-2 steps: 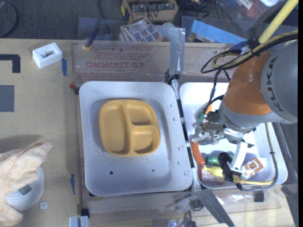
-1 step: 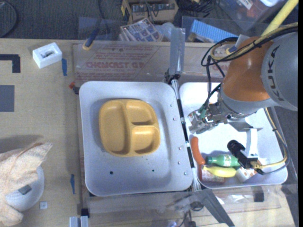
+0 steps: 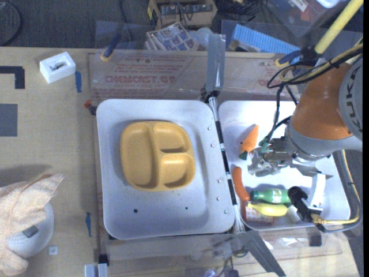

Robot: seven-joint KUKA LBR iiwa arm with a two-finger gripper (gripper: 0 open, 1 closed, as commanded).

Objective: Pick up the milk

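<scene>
The claw (image 3: 260,161) hangs over the middle of the right bin (image 3: 239,113), carried by the arm (image 3: 323,114) that comes in from 3 o'clock; from this slant I cannot tell whether it stands apart or together, and nothing is seen clamped in it. The milk is the trouble: nothing in view reads plainly as a milk carton or jug, so I cannot say where it lies, and it may well sit under the arm's bulk toward 3 or 4 o'clock. What does show around the claw is a carrot (image 3: 249,138) just off at 11 o'clock, a second orange piece (image 3: 238,183) along the bin wall at 7 o'clock, and at 5 to 6 o'clock a green bottle (image 3: 272,196) on its side, long axis running 9 to 3, with a banana (image 3: 268,210) touching it on the far side. The left bin (image 3: 109,154) on the tabletop (image 3: 46,131) holds only a yellow divided plate (image 3: 157,154), so the search likely belongs to the right bin
</scene>
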